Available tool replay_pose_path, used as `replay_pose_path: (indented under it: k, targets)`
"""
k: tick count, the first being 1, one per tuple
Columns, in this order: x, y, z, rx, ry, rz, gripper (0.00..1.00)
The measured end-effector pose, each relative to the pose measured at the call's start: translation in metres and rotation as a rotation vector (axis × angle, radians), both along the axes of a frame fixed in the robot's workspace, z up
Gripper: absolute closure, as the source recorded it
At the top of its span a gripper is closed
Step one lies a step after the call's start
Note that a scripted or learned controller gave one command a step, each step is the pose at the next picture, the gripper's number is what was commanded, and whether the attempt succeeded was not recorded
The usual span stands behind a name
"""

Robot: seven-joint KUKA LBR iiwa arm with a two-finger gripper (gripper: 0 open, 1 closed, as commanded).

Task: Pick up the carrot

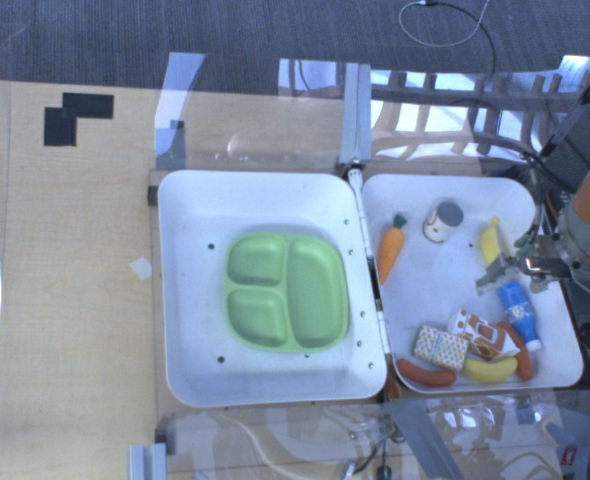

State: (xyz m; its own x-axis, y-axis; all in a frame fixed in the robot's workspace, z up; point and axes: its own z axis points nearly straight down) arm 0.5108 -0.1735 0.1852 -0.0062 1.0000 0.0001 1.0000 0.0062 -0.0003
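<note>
Carrot (390,249) lies in the right bin (415,196), hard against that bin's left wall, green top pointing to the far side, orange body running toward the near side. Nothing rests on it; bare floor around it on the right.

Pincer (515,268) sits at the opposite, right side of the same bin, well apart from the carrot, low over the blue bottle (517,313) and just beside the yellow piece (490,240). Cannot tell how wide it stands, and no object is visibly caught in it.

Risks, as judged from here:
- The carrot hugs the wall. A descent with one side landing on the rim or the divider between bins would block the close, or shove the carrot along the wall instead of seizing it.
- A grip across the tapered tip may slip; the thicker middle looks safer.
- Travelling left at low height could knock the small cup-like item (440,221) standing near the carrot's top.
- Closing where it hovers now would take the bottle or the yellow piece, not the target.

Containers:
- Left bin (190,268): one green divided plate (285,291), three compartments, all bare.
- Right bin: carrot, cup-like item, yellow piece, blue bottle, and at the near edge a cluster of a patterned packet (441,347), a printed pack (480,334), a sausage (425,374), a banana (490,370).

Surface (65,298) around the bins is pale wood.
</note>
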Motion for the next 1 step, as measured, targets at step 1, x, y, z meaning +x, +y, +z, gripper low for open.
replay_pose_path:
  k: [1]
  targets:
    - [0.0427,0.0687,-0.0863,0.001,0.002,0.046,0.00]
